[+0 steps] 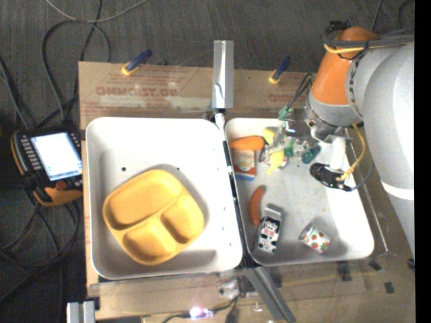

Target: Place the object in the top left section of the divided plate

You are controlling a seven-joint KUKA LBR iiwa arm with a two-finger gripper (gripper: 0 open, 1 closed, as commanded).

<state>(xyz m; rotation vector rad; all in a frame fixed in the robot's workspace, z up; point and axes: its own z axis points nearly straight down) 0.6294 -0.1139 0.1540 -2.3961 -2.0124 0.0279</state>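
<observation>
A yellow divided plate [153, 215] lies in the left bin [108, 140], with its large section toward the upper left and two smaller sections toward the lower right; nothing lies on it. My gripper [286, 145] is low over the top of the right bin [350, 214], among a yellow object [270, 137] and a small box with an orange top [244, 156]. The wrist and its cables cover what is directly under the gripper.
In the right bin lie an orange sausage-shaped item [256, 204], a black-and-white carton [269, 231] and a small spotted cup [314, 238]. A metal post [222, 73] stands behind the wall between the bins. A handheld screen [50, 157] sits left of the bench.
</observation>
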